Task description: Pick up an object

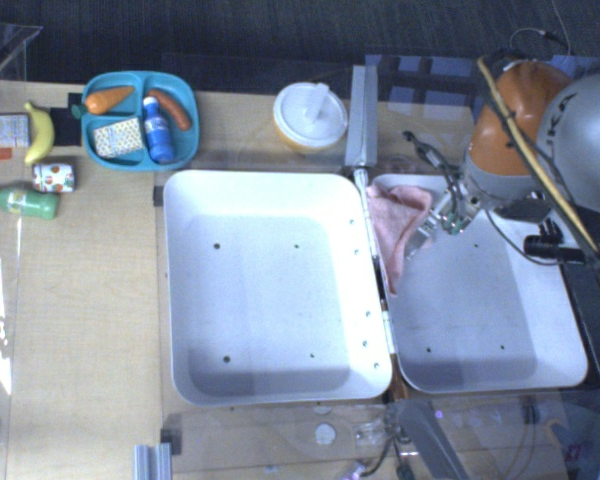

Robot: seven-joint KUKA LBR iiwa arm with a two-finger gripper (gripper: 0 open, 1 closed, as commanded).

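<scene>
camera view, fixed above the bench, looking down at a slant.

item 1: crumpled pink cloth (392, 220), soft fabric, lying in the far-left corner of the right shallow white bin (500, 353), pressed up against the wall that this bin shares with the left shallow white bin (270, 368). its long axis runs roughly from the far wall toward the near side, along that shared wall. 1 fold trails down toward the bin floor.

item 2: two-finger gripper (442, 220) on the grey arm with the orange band (510, 118), reaching in from the right. it sits low at the right edge of the cloth, pointing left and downward. the cloth lies directly to the left of the fingertips, touching or just beside them; the view is too coarse to say which. the jaws look parted rather than clenched, and no fabric is plainly seen between them, so this is logged as released, with some doubt.

judgement: the coming move turns on a short travel leftward into the cloth's right-hand fold, with the fingers closing across the cloth's long axis. the shared bin wall just beyond leaves little margin for overshoot.
</scene>
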